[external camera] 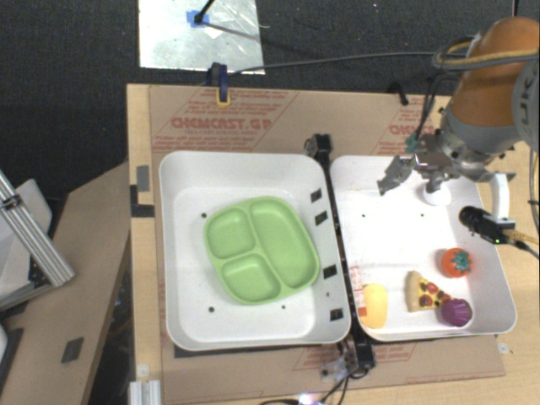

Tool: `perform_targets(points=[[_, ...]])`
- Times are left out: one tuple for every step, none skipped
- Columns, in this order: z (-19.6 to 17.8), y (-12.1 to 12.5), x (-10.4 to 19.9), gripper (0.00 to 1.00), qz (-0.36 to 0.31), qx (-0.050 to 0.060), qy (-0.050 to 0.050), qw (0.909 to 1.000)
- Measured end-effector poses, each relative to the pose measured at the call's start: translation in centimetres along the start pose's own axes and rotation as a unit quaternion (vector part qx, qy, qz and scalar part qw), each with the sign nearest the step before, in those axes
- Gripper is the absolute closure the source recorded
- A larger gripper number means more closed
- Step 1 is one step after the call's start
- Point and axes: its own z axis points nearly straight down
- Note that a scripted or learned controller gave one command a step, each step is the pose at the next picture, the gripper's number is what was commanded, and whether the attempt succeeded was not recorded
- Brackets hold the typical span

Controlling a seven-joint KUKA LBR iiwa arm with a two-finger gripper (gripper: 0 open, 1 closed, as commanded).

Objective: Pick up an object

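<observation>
The gripper (415, 175) hangs over the right bin (384, 226) at about 12 o'clock, its fingers spread apart and pinching nothing. The toy tomato (456, 261), pizza slice (424, 293), purple fruit (456, 311) and yellow piece (374, 303) lie near 5 o'clock in this bin.

Left bin (181, 251) contains one green plate (260, 249) (three compartments), lying flat. Blue clamp (219, 81) fixed at bench's far edge, behind cardboard (253, 121).

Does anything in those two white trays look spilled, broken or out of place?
Nothing stands out. The green divided plate lies flat in the left bin; the toy foods sit loosely along the right bin's near edge.
</observation>
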Motion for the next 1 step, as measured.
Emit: perform_targets(points=[[-0.75, 0.22, 0.01, 0.0, -0.001, -0.006, 0.0, 1.0]])
